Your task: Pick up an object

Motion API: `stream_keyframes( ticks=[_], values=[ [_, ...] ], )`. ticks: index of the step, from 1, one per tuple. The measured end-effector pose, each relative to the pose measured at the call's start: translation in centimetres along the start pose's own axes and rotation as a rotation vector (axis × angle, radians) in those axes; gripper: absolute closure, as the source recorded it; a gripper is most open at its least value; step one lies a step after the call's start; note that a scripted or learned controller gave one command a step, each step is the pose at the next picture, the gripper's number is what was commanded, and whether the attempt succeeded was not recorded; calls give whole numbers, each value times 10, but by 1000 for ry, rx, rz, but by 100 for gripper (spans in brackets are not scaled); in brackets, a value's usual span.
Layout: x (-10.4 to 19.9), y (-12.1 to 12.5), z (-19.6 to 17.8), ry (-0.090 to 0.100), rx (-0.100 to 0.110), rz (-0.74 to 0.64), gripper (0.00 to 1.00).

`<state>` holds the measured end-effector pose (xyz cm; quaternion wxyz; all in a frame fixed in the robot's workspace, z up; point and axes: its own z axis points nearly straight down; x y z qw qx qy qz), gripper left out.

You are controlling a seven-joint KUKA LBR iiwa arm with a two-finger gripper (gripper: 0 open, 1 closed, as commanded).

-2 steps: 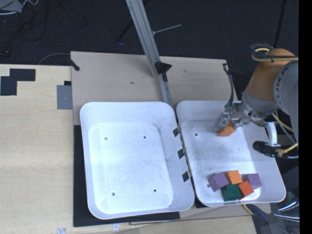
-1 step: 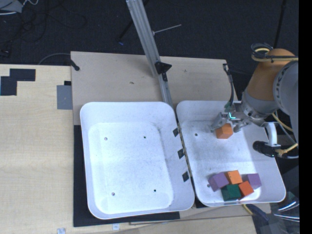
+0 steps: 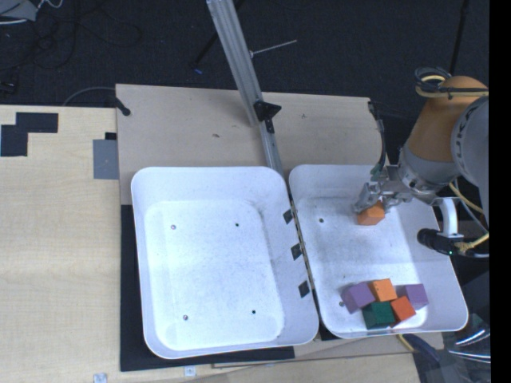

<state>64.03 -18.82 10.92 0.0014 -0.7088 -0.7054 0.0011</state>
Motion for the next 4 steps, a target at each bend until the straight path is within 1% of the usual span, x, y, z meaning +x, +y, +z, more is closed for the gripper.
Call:
stream_keyframes(
  ticks=[1,2,3,4],
  values=[
    [2,15,-11,0,-3,-5,100],
    [86,3,-146,1,-10,-9,100],
    [85,2,-140,0,-1,-7,0],
    [52,26,12,0,6,-4,0]
  ],
)
